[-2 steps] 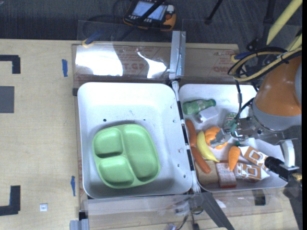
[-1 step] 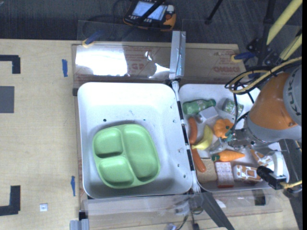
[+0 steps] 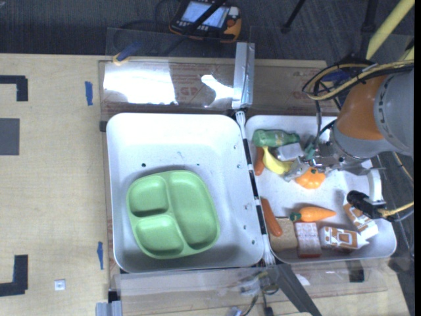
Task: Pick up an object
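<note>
My gripper (image 3: pixel 308 163) reaches in from the right and hangs low over the upper middle of the right bin (image 3: pixel 388 245). An orange fruit (image 3: pixel 310 180) lies right under it, and a yellow banana (image 3: pixel 274 161) touches its left side. A green packet (image 3: pixel 275 137) lies just behind the banana. Nearer the front are a carrot (image 3: pixel 315 212), a brown sausage (image 3: pixel 270 218) along the left wall, a pink-topped box (image 3: pixel 307 237) and a brown-and-white carton (image 3: pixel 338 237). Another small carton (image 3: pixel 362 220) lies at the right.
The left bin (image 3: pixel 131 137) holds a green divided plate (image 3: pixel 172 211) in its front half. A thin metal divider (image 3: pixel 250 170) separates the two bins. A small orange piece (image 3: pixel 259 167) rests against that divider. The arm's grey body (image 3: pixel 388 120) covers the right bin's far right corner.
</note>
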Robot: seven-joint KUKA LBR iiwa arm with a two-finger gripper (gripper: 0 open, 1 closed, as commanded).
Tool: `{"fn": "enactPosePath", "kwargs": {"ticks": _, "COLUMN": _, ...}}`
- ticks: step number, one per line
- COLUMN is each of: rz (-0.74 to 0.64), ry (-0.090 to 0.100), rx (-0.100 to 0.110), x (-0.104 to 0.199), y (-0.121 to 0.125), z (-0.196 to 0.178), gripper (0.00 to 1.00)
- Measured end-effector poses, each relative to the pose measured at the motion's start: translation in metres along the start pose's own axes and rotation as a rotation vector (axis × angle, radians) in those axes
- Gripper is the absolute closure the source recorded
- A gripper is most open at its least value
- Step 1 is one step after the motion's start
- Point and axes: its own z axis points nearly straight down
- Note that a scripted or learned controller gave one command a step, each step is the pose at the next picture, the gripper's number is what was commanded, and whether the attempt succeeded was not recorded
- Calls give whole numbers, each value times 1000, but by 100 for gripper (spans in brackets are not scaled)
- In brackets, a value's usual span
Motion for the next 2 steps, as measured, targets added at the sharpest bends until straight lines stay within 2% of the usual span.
{"fn": "enactPosePath", "kwargs": {"ticks": 1, "rz": -1, "ry": -2, "rx": 2, "x": 1, "y": 0, "z": -9, "gripper": 100}}
{"fn": "enactPosePath", "kwargs": {"ticks": 2, "rz": -133, "ry": 2, "rx": 5, "x": 77, "y": -5, "z": -100, "gripper": 100}}
